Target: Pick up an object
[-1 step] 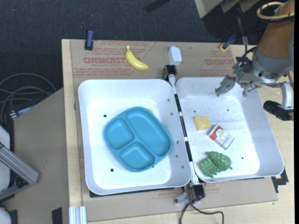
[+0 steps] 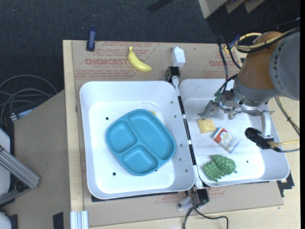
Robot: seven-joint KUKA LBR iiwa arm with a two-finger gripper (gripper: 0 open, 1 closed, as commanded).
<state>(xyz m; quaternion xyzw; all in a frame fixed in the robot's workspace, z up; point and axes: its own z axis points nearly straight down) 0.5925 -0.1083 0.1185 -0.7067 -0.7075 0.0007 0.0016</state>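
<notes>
The right bin (image 2: 271, 168) holds a yellow wedge (image 2: 206, 125), a small red-and-white box (image 2: 225, 140) and a green leafy toy (image 2: 219, 167). My gripper (image 2: 220, 112) hangs over the bin's upper middle, just above and to the right of the yellow wedge. Its two grey fingers are spread apart, one slanting down-left towards the wedge, and nothing sits between them. The grey arm with its orange band (image 2: 257, 68) comes in from the right.
A blue divided plate (image 2: 139, 141) lies in the left bin (image 2: 90, 128). On the bench behind the bins are a yellow banana (image 2: 138, 61), a white piece (image 2: 178, 56) and a blue piece (image 2: 91, 38). A black part with a yellow cable (image 2: 257, 137) hangs over the right bin's right side.
</notes>
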